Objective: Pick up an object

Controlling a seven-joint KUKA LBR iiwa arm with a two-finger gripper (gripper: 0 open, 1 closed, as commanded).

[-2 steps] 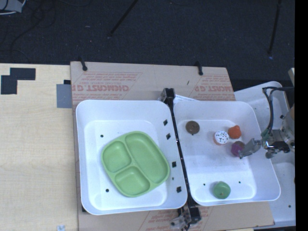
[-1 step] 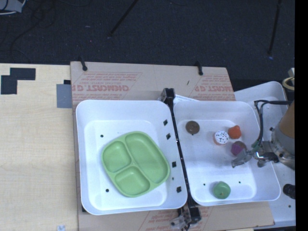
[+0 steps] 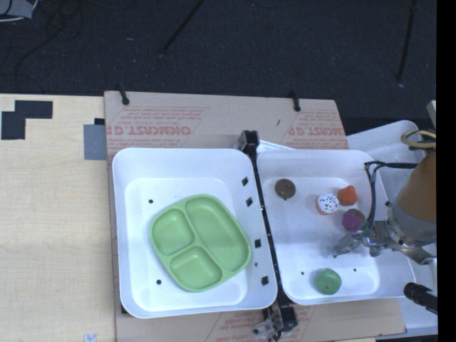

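In the right bin [image 3: 306, 294] lie several small objects. A brown round piece [image 3: 285, 188] sits at the back left. A white speckled ball [image 3: 327, 204] rests beside an orange piece [image 3: 347, 195], with a purple piece [image 3: 353, 220] just in front of them. A green round object [image 3: 328, 281] lies near the front wall. My gripper [image 3: 344, 246] reaches in from the right and hangs low over the bin floor, just in front of the purple piece and behind the green object. I see nothing held in it.
The left bin [image 3: 128, 191] holds a light green divided plate [image 3: 199, 242]. A black divider [image 3: 260, 234] runs between the two bins. The arm's orange band [image 3: 420, 191] stands over the right bin's right wall. Cardboard lies under both bins.
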